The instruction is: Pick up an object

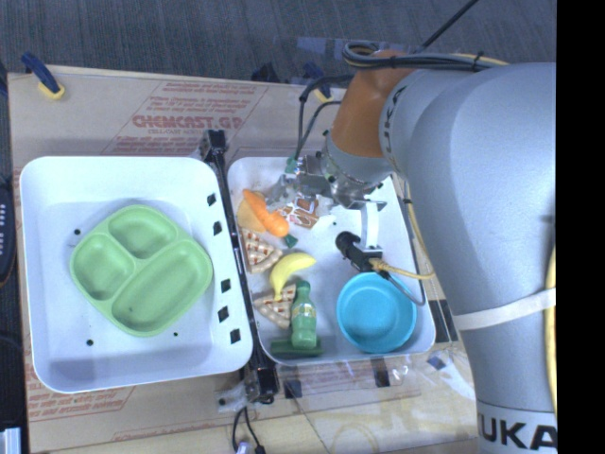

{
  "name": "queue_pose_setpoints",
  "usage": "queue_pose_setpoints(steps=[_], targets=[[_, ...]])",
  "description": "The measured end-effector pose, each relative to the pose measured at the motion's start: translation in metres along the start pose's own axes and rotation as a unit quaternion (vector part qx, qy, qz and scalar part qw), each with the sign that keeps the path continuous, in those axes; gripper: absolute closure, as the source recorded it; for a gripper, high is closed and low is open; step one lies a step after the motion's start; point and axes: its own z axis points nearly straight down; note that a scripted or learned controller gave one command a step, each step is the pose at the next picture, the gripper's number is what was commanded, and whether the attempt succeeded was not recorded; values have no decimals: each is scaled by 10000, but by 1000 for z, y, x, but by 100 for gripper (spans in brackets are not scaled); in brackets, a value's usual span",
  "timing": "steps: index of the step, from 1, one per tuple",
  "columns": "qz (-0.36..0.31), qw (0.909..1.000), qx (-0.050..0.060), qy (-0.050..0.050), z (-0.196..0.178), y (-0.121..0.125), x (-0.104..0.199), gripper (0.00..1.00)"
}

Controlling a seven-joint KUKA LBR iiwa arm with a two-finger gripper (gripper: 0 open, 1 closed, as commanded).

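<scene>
Two white bins sit side by side. The left bin [38,253] holds a green divided plate [142,268]. In the right bin [423,324], left of centre, lie an orange carrot [265,214], a yellow banana [289,270], waffle pieces [257,249], a green bottle [302,318] and a blue bowl [376,312]. The gripper [307,189] hangs at the bin's upper part; whether its claw is apart or together cannot be told.

Green plate [142,270], blue bowl [376,313], yel. banana [289,270]

Glossy green plastic divided plate [142,270], shiny blue plastic bowl [376,313], smooth white plastic bins [38,253], matt brown cardboard [189,112]
</scene>
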Motion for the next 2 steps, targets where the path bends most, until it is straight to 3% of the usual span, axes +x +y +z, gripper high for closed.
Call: queue_pose_setpoints(steps=[1, 2], targets=[[-397, 9990, -219, -63, 8, -17, 0, 0], [-430, 9988, -204, -85, -5, -16, -2, 100]])
